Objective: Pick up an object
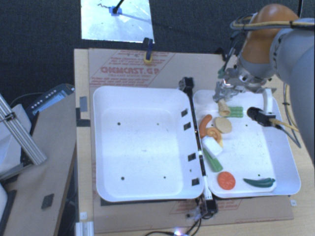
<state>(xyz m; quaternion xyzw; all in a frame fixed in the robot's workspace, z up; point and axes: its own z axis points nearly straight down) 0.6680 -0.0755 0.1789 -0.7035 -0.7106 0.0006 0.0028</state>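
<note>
Toys were gathered in the right bin (288,173), while the left bin (142,141) stood beside it across a black hinge strip (193,132). The gripper (222,96) was seen at the far left corner of the right bin, low over a tan cone-like piece (224,109) that lay touching a green ribbed piece (236,112). Whether the gripper was wide, narrow or closed on anything could not be told, since its tip was blurred against the bin wall; the cone seemed to lie just below it, not lifted.

Nearer the camera, a beige disc (223,126), an orange curl (211,132), a white block (212,145) and a green stick (213,160) were crowded against the hinge side. A red disc (226,180) and a dark green pepper (259,182) lay apart near the front rim.

The step in hand was judged to be the descent onto a chosen object, most likely the cone. Nothing was yet shown as lifted. The next move was judged to call for a firm closing around the cone alone, without catching the green piece beside it, and then a straight rise clear of the bin wall.
</note>
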